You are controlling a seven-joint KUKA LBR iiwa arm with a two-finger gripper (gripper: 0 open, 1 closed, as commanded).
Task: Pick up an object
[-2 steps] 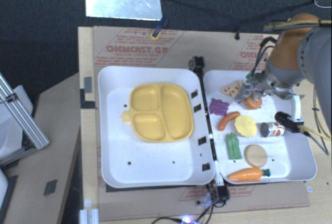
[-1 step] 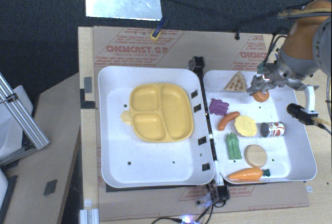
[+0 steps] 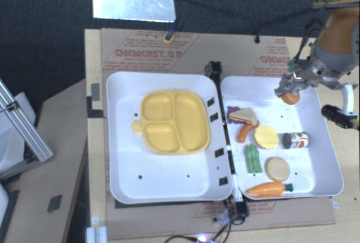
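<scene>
Orange ball [image 3: 291, 98] sits half-hidden beneath the gripper [image 3: 287, 89], whose grip state I cannot tell.

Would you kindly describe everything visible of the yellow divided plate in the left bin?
The yellow divided plate is a rounded-square tray of what looks like matte plastic, moulded into three compartments: two at the far side and one wide one at the near side. A small tab sticks out from its left edge. It lies flat, slightly rotated, near the middle of the left white bin, resting on the bin's floor. Nothing lies in it or touches it otherwise.
</scene>
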